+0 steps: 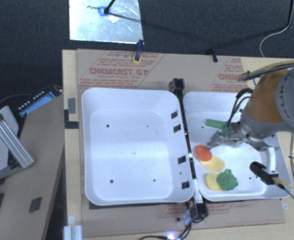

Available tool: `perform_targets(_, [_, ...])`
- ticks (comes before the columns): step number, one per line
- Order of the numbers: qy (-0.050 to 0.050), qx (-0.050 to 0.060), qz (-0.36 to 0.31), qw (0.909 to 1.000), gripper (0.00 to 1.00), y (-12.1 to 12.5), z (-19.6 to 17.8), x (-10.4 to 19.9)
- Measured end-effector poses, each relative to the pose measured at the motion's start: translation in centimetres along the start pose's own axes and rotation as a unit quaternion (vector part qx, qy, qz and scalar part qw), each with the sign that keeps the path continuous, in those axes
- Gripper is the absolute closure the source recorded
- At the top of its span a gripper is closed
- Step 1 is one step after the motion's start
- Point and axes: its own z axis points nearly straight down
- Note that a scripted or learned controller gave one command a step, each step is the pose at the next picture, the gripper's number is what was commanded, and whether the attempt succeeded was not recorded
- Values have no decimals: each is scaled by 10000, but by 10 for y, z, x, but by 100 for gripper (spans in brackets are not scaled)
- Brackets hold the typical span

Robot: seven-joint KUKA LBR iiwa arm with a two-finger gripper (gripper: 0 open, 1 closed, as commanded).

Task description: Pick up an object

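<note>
from the camera view i see the arm (282,101) reaching in from the right, over the right bin (197,103). the gripper (218,138) sits low above the bin floor, about halfway down the bin. i cannot tell how the jaws stand; the metal tip reads as one grey shape, and i see nothing caught in it.

everything there is to pick lies in this right bin. a green strip (217,123) lies flat just above the gripper, close to it, though i cannot tell if they touch. an orange-red piece (203,152) lies below and to the left of the gripper, near the bin's left wall. a yellow disc (215,163) touches its lower right edge. lower still, near the front wall, a paler yellow piece (211,182) lies with a green crumpled lump (228,179) overlapping its right side.

the left bin (132,144) stands just beside the right one, their rims meeting along the middle. both rest on a cardboard sheet (117,69) with red lettering. a yellow and blue clip (137,54) grips its far edge, and a silvery sheet (105,13) lies beyond on the dark floor.
</note>
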Motion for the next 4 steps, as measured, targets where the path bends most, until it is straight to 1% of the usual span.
perform_targets(1, [-10, -22, -14, 10000, 0, -6, 0, 9])
perform_targets(2, [5, -71, -69, 10000, 0, -5, -106, 120])
perform_targets(3, [-7, -45, -31, 10000, 100, -6, -111, 113])
perform_targets(4, [-6, -50, -37, 10000, 100, 54, -100, 142])
